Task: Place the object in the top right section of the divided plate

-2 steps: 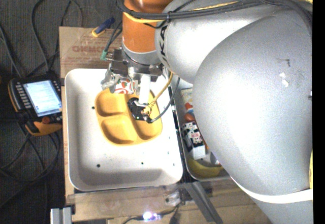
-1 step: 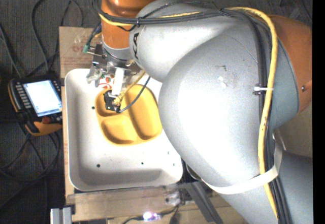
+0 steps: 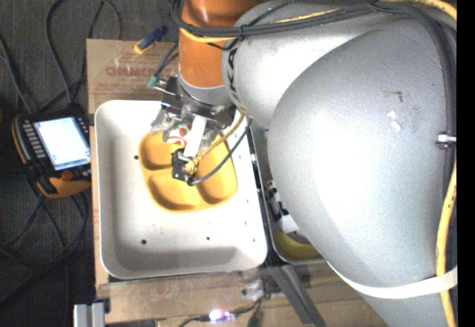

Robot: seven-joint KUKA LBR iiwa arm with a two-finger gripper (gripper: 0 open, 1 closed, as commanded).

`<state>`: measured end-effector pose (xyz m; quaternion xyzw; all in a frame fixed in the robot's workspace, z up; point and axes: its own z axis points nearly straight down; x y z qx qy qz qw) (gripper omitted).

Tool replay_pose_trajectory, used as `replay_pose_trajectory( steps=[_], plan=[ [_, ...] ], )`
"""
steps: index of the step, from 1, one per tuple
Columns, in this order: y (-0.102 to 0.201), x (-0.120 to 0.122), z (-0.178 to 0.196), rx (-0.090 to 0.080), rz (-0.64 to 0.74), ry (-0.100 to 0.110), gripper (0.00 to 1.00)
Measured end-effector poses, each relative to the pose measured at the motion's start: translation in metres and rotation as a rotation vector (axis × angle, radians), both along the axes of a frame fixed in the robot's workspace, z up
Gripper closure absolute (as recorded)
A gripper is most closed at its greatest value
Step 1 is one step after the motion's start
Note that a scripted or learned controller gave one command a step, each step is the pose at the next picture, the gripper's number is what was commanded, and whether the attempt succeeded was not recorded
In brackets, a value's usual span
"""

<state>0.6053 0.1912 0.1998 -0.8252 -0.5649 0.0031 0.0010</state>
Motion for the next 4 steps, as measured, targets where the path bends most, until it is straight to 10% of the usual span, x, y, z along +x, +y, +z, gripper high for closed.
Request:
replay_pose_trajectory(
  steps=[1, 3, 4],
  plan=[
    [0.037, 0.005, 0.011, 0.001, 0.367, -0.002, 1.00],
    [0.026, -0.046, 0.044, 0.001, 0.453, -0.002, 1.00],
    [0.026, -0.046, 0.044, 0.001, 0.453, -0.002, 0.00]
  ],
)
